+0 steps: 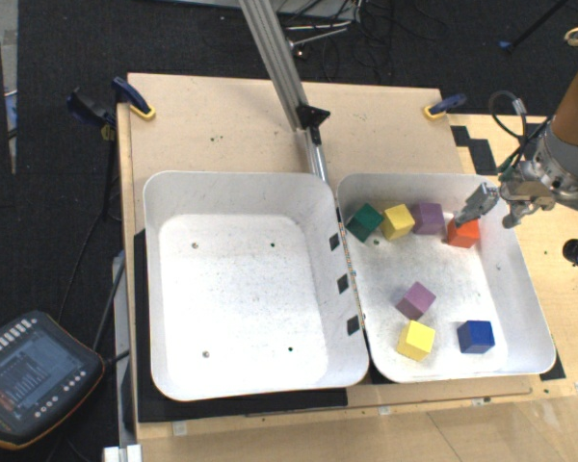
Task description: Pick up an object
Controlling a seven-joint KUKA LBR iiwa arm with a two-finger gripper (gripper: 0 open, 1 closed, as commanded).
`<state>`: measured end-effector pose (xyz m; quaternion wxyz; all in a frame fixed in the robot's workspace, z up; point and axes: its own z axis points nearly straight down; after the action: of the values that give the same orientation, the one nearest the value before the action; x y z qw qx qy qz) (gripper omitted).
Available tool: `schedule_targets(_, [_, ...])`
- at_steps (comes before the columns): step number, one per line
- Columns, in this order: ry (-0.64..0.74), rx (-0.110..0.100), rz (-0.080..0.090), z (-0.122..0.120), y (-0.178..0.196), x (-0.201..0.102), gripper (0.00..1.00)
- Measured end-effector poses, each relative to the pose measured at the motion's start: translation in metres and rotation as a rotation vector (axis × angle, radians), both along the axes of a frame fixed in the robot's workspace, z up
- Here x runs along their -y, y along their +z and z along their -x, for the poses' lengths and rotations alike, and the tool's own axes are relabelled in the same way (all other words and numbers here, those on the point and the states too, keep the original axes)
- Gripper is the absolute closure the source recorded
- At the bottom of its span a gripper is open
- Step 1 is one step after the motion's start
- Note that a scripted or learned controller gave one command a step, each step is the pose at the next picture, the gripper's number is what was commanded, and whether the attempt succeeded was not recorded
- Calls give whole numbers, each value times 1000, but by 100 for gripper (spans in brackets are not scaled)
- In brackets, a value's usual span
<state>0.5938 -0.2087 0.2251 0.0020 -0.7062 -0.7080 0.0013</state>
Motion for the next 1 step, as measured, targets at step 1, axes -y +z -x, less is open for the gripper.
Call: schedule_targets(1, [0, 1, 1, -7, -46, 0, 0])
